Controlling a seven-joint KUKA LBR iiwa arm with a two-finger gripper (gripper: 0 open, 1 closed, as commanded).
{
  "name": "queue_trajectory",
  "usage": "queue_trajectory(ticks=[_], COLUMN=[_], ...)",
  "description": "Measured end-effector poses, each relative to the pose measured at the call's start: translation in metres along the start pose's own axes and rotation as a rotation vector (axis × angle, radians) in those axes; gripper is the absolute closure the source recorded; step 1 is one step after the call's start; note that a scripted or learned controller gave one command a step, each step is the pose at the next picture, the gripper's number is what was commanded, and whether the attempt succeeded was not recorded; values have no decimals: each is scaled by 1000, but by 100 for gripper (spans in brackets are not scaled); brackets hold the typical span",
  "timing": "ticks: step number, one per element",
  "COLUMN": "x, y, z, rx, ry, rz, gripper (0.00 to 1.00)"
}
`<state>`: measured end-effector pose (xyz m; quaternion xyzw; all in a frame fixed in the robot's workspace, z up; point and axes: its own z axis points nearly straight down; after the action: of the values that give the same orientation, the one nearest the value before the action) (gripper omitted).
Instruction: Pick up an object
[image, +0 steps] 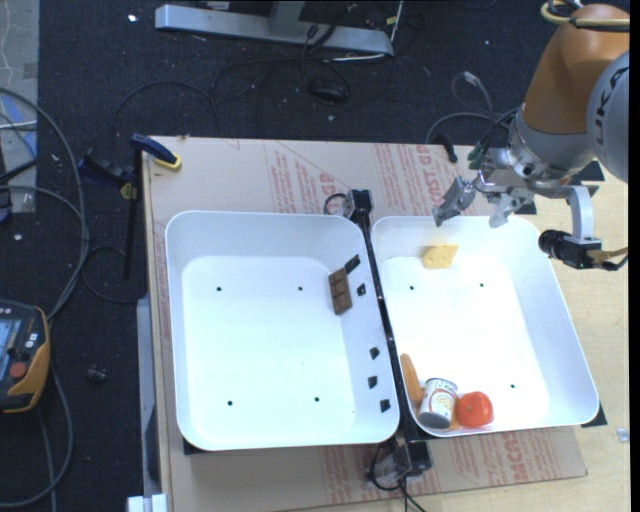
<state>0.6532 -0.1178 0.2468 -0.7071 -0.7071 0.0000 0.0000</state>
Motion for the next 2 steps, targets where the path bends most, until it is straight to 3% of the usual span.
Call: queue_trajectory(ticks=[2], x=[6], y=[-16], z=[10], rx=[1], ry=[0], rz=[0], gripper=[0])
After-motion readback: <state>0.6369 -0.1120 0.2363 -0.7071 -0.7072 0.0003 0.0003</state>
